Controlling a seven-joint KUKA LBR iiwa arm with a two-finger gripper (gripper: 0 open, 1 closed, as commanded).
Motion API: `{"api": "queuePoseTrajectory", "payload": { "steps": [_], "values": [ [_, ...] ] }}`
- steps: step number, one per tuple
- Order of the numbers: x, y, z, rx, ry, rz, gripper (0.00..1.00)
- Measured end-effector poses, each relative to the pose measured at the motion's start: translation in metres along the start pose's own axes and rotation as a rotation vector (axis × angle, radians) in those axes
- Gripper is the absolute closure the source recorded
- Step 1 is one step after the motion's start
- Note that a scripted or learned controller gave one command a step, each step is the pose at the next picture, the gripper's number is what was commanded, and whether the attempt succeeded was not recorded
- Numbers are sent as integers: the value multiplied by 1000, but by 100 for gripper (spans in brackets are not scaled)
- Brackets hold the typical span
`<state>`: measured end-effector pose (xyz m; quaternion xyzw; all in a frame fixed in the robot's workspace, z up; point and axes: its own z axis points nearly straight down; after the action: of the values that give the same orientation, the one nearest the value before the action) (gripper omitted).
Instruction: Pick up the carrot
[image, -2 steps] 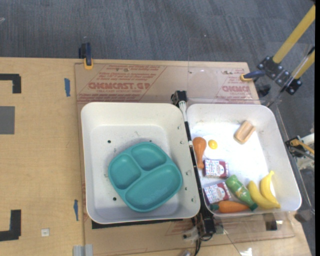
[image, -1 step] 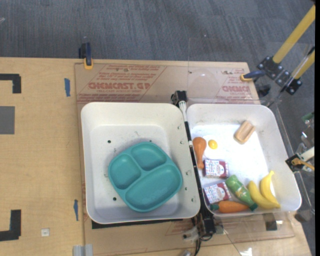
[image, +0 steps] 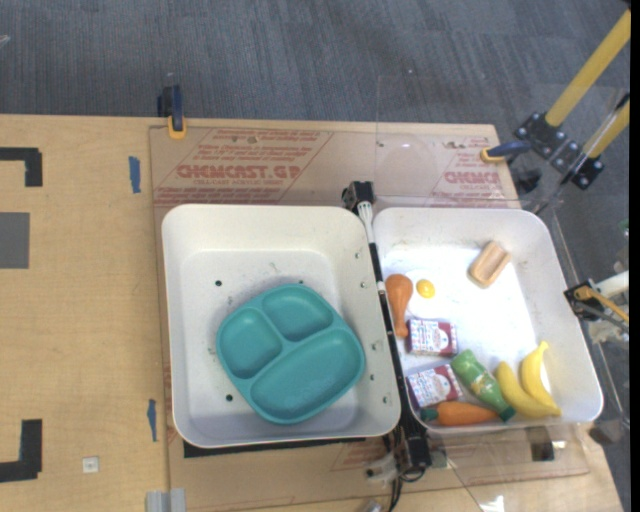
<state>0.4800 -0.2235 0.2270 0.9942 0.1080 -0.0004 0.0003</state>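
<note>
So the small orange plastic carrot (image: 461, 413) is lying flat at the near edge of the right white bin (image: 575, 330), touching a green bottle (image: 480, 380) and red packets (image: 431, 384). Yellow banana (image: 537, 378) just right. Farther back: a tan block (image: 489, 263). Left bin (image: 190, 300) has a teal divided plate (image: 290, 352).

Two bins (image: 190, 240) (image: 560, 250), one teal plate (image: 290, 352), one carrot (image: 462, 413), two bananas (image: 538, 372) (image: 520, 392), two red packets (image: 432, 337) (image: 432, 383), one green bottle (image: 478, 380), one drumstick (image: 400, 298), one bread piece (image: 489, 264) and one small yellow item (image: 426, 290) are counted.
</note>
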Motion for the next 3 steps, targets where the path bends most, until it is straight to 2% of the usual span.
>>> {"api": "queuePoseTrajectory", "payload": {
  "steps": [2, 3],
  "values": [
    [0, 0, -5, 2, -1, -19, 100],
    [-1, -1, 9, 9, -5, -107, 100]
  ]
}}
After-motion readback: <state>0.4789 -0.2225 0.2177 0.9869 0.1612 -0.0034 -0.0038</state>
